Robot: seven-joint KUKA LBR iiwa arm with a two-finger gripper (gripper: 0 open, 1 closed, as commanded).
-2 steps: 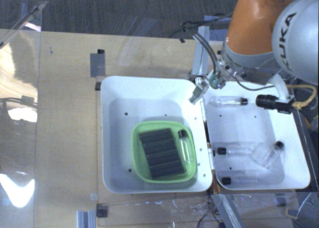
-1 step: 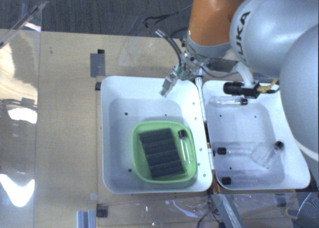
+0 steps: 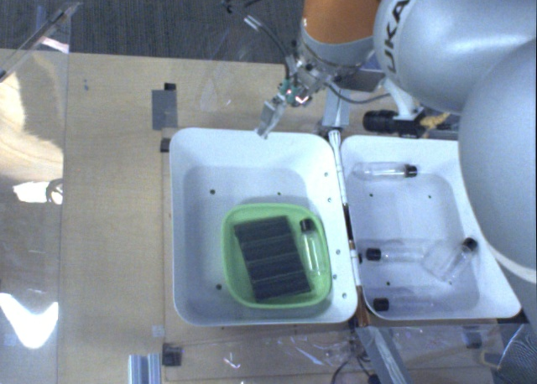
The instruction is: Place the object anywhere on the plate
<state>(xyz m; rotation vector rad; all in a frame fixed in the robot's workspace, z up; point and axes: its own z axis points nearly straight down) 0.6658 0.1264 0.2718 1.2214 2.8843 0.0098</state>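
A green plate (image 3: 228, 250) lies in the left white bin (image 3: 195, 206), toward its front. On the plate rests a dark ridged rectangular block (image 3: 270, 258). Beside the block, along the plate's right side, lies a clear vial with a black cap (image 3: 312, 244). My gripper (image 3: 270, 116) hangs over the far rim of the left bin, well behind the plate and apart from it. Nothing shows in the gripper.
The right bin (image 3: 495, 290) holds several clear vials with black caps: one at the back (image 3: 384, 171), one mid-left (image 3: 394, 252), one tilted at the right (image 3: 449, 261), one at the front (image 3: 403, 300). The arm's grey bulk covers the upper right.
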